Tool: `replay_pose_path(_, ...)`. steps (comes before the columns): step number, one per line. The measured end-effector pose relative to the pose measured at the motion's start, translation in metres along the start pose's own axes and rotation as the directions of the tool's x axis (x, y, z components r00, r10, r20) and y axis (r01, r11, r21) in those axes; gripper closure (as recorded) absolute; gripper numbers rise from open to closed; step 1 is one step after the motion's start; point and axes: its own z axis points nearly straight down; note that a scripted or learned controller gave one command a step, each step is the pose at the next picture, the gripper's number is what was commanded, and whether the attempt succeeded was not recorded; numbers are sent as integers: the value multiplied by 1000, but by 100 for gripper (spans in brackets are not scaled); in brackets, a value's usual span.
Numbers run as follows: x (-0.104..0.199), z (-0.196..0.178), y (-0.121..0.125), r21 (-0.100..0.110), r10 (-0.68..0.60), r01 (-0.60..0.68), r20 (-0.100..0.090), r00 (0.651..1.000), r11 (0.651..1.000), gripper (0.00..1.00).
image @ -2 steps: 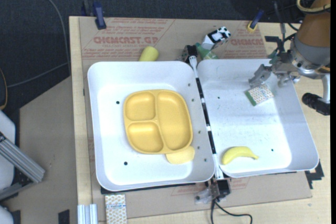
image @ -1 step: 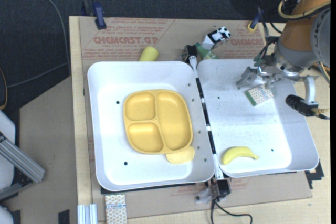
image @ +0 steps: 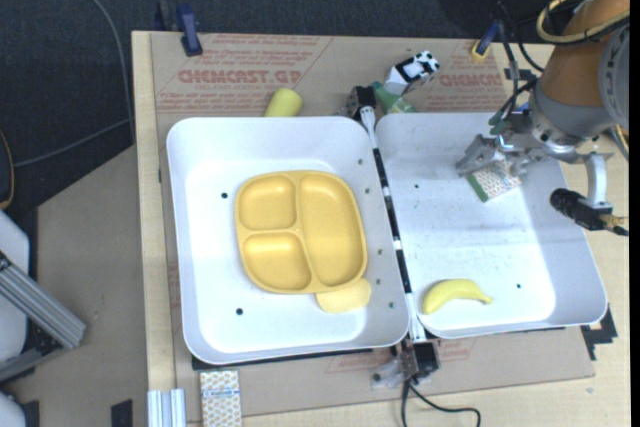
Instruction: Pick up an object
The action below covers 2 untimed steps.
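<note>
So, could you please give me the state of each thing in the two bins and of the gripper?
Yellow divided plate: flat, right way up, left bin.
Yellow piece: partly under the plate's near edge.
Banana: lying loose, right bin's near edge.
Green-edged card: under the gripper.
Gripper: low over the card; grip unclear.

A small yellow banana (image: 455, 295) lies on its side near the front edge of the right bin (image: 560, 285), curved ends pointing down.

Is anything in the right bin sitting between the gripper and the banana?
Nothing visible does. The gripper is over a small green-and-white item near the back of the right bin, and the bin floor from there to the banana is bare.
</note>
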Motion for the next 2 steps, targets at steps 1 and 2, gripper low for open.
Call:
replay_pose_path(1, -14, 29, 13, -10, -1, 1, 3, 1000, 1000, 0)
replay_pose_path(2, -14, 17, 15, -17, -3, 3, 7, 1000, 1000, 100)
